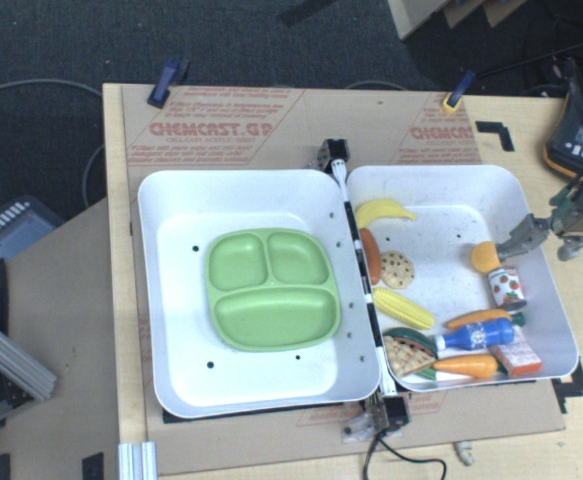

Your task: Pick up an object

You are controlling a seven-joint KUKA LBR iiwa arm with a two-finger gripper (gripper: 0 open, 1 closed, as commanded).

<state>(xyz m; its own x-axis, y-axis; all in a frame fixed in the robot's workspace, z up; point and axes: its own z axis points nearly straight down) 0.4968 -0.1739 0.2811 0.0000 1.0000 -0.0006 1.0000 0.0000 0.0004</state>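
Toy foods (pixel 441 328), perhaps a dozen, clutter the right bin (pixel 451 183).

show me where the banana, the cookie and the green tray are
banana (pixel 384 211), camera view, middle of its curve
cookie (pixel 396 268), camera view, centre of its face
green tray (pixel 272 290), camera view, ridge between its compartments

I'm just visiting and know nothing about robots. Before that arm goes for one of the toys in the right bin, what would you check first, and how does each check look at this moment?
1. Gripper carries nothing already: ok, nothing shows between its fingers.
2. Fingers spread enough for a grab: cannot tell at this size.
3. A toy within easy reach: ok, the orange piece lies just beside the gripper.
4. That toy stands apart from others: not ok, the small can sits close beside it.
5. Gripper is over the right bin: ok, at its right rim.
6. Green tray is out of the way: ok, it lies in the left bin.
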